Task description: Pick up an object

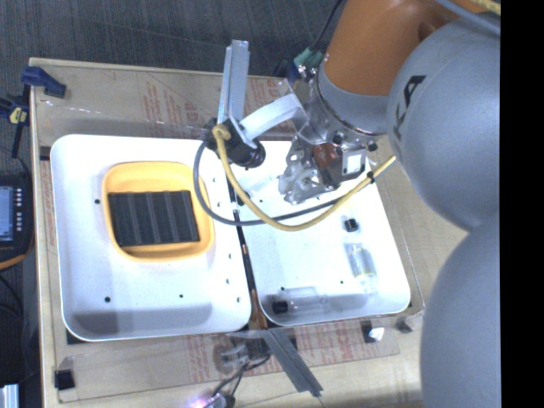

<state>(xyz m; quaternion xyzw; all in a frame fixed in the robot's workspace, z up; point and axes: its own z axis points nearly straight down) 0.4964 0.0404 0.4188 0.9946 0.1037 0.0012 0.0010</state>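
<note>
Camera view. Gripper: low over right bin, far-left part; grip state I cannot tell. Candidates: clear vial near right wall, clear tube at front wall. Left bin: yellow tray. My advice: centre over vial, descend square.

Two white bins, one yellow tray, two clear bottles.
</note>
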